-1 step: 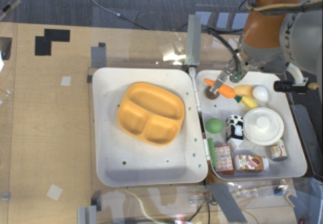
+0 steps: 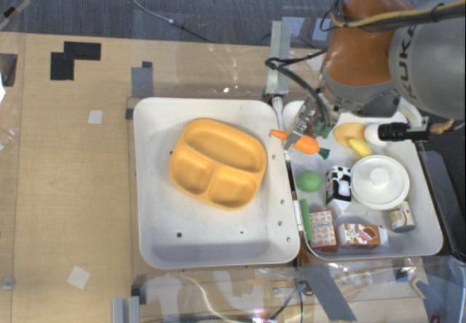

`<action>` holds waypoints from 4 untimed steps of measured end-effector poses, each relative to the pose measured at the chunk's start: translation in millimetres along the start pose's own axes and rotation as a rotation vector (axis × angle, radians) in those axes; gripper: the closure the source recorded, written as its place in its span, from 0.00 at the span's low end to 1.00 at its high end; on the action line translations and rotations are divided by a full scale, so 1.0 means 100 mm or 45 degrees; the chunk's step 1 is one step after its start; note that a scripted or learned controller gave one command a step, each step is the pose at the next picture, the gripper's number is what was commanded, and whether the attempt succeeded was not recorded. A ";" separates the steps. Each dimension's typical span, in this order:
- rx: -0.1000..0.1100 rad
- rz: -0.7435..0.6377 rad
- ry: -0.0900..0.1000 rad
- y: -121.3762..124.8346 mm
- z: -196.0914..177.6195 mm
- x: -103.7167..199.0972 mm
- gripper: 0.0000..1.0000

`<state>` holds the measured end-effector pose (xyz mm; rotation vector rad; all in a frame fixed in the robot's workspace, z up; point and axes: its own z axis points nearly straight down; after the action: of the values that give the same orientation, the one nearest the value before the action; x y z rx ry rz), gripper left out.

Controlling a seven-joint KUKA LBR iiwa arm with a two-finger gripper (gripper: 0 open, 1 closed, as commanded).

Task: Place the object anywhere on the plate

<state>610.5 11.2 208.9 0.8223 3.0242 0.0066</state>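
Grey carpet fills the top of the frame, with a thin cable trailing across it at upper left. Below it lies the tan bench (image 2: pixel 65 190), marked with black tape patches at upper left and small pale squares.

Two shallow white bins are set side by side. The left bin (image 2: pixel 156 238) sits centre frame and bears an orange-yellow plate (image 2: pixel 217 163) with three compartments, turned at a slant; all its compartments are seen bare.

The right bin (image 2: pixel 429 230) lies at lower right. Noted in it: a green ball (image 2: pixel 310 181), a black-and-white cow-patterned item (image 2: pixel 338 183), a white bowl (image 2: pixel 378 182), a yellow banana-like piece (image 2: pixel 353 138), two small cartons (image 2: pixel 341 233) at the near edge, a small tin (image 2: pixel 400 219), and a green stick-like piece (image 2: pixel 305 218) along the inner wall.

The arm (image 2: pixel 371 45) is seen entering from the upper right, its orange band large in the frame. The gripper (image 2: pixel 307 132) is placed over the upper left corner of the right bin, just beside the rim shared by the bins. A toy carrot (image 2: pixel 298 142), orange with a green tip, is seen between the fingers, lying roughly level, its pointed end reaching over the dividing rim toward the plate. The carrot is near the plate's upper right edge but apart from it. Whether it is lifted clear of the bin cannot be told.
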 end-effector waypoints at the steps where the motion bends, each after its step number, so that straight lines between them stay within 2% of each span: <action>1: -0.002 -0.187 0.001 0.74 -0.21 0.58 1.00; 2: 0.000 -0.183 0.000 0.72 -0.21 0.57 0.00; 4: 0.000 -0.183 0.000 0.72 -0.21 0.57 0.00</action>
<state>598.2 102.3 229.8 0.6035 3.0755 0.0055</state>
